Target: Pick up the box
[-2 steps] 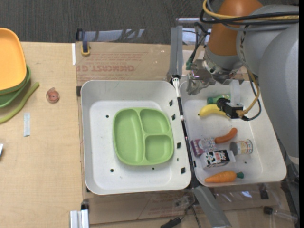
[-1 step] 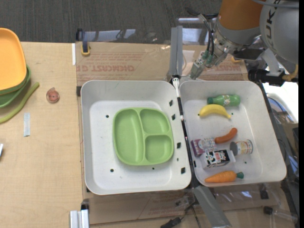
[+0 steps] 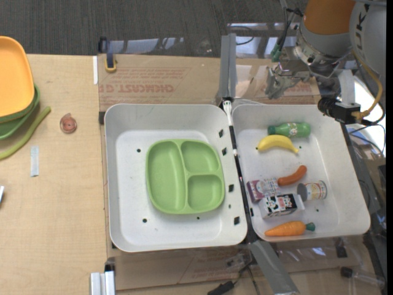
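Box (image 3: 281, 204): small carton, black-and-white print, lying in right bin (image 3: 344, 165), well below and slightly left of tool (image 3: 277, 82). Long axis roughly crosswise, slightly tilted. Wedged between carrot (image 3: 287, 229) beneath and pink packet (image 3: 263, 188) above. Tool state: cannot tell, poised above bin's far rim.

Bench (image 3: 61, 214) w/ two white bins (image 3: 123, 226)

One fixed camera looks down at a slant from above the pale wooden worktop (image 3: 55, 226), taking in both shallow white plastic bins (image 3: 123, 226) from moderately far.
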